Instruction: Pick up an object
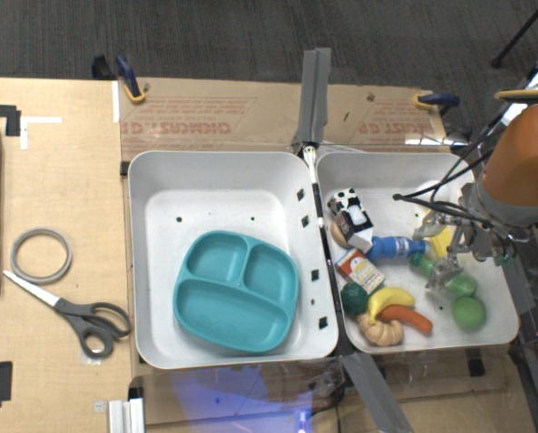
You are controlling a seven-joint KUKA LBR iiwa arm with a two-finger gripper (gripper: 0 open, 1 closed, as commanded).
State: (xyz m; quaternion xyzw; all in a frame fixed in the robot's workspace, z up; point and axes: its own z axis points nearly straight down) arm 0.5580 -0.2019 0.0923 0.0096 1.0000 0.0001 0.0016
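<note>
gripper [445,262] low near right bin's [404,162] right edge, finger state unclear. green ball [468,313] likely light, smooth; grasp across its middle.

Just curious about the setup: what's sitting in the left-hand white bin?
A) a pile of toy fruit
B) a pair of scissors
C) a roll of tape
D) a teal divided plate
D: the teal divided plate lies in the left bin, while the scissors and tape roll rest on the bench outside it.

The cardboard sheet [197,115] behind the bins carries upside-down print, too blurred to read.
</note>
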